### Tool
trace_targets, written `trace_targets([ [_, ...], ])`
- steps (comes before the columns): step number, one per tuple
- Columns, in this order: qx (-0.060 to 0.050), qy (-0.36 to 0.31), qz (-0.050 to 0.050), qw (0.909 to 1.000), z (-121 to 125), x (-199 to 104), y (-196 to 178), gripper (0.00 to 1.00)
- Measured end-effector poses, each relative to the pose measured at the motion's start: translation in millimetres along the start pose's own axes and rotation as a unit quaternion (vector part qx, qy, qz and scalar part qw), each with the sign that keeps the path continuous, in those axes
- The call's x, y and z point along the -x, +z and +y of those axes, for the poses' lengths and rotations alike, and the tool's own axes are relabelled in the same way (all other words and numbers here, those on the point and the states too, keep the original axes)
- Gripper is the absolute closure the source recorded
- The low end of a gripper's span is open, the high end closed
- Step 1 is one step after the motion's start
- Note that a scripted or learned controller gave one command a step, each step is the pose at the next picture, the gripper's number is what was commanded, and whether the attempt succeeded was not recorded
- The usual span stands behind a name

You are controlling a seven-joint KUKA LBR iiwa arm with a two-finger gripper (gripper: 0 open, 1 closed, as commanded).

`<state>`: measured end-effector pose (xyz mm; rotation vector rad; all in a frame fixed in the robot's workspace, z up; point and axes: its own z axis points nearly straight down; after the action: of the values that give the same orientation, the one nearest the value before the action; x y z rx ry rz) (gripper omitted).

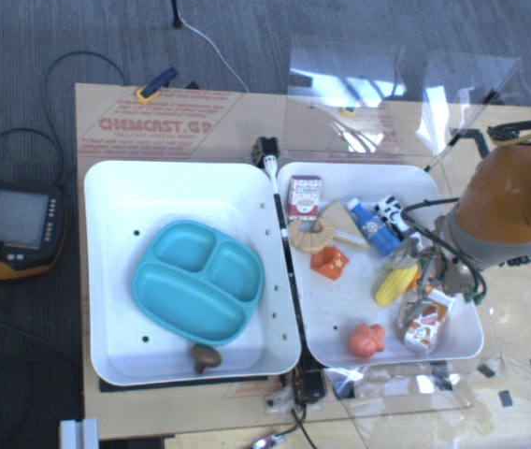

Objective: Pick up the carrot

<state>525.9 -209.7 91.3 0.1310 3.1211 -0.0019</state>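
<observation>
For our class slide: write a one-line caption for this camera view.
Robot arm over right bin of toy foods; blue tray in left bin.

Divided tray in left bin, toys in right bin, gripper seemingly over its right side

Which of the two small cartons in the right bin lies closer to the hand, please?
The carton at the bin's lower right corner, just below the hand; the other carton lies at the upper left.

The bench (brown, printed lettering) bears the left bin and right bin.
</observation>
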Motion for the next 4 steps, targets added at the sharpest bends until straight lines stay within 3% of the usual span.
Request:
trace_targets([
  [1,-0.002,0.104,-0.001,0.9946,32,-19,-1,0.0],
  [2,0.001,0.177,0.0,0.9843,-7,-26,0,0.0],
  [3,-0.001,0.175,-0.004,0.9845,-6,-23,-12,1.0],
  [4,-0.004,0.047,-0.004,0.9989,5,-35,-2,1.0],
])
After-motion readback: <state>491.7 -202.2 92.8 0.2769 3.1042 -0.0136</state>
